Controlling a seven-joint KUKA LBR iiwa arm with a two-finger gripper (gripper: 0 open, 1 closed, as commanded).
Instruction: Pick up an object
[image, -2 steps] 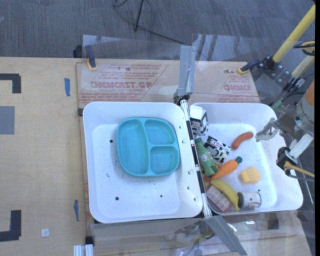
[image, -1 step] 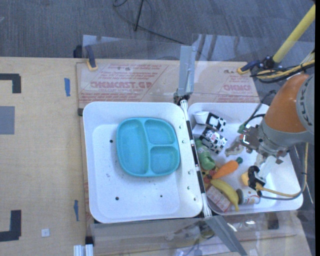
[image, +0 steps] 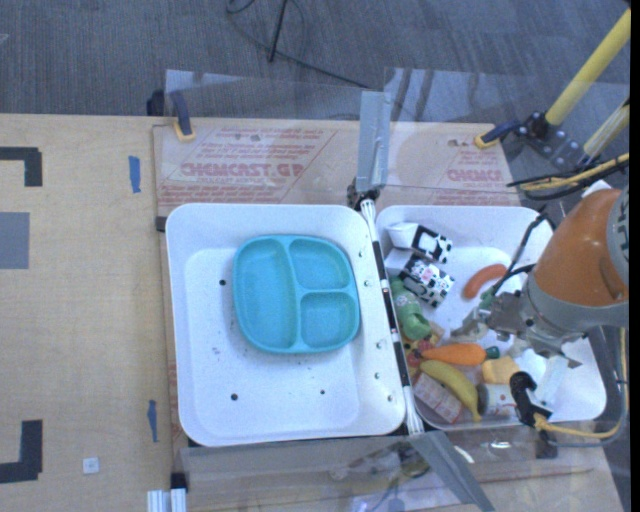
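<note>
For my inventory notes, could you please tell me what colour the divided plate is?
The plate is turquoise, best seen in the camera view.

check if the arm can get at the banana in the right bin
Probably yes: the banana lies uncovered, with the gripper hovering nearby, though the carrot sits close alongside and may crowd the fingers.

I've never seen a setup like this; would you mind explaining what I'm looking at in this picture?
One camera, fixed above a wooden bench, looks down at a slant. The grey and orange machine on the right is a robot arm. Its gripper hangs over the right bin, which holds toy food: a banana, a carrot and black-and-white spotted pieces. The left bin holds a teal divided plate. Whether the gripper holds anything, I cannot tell.
</note>
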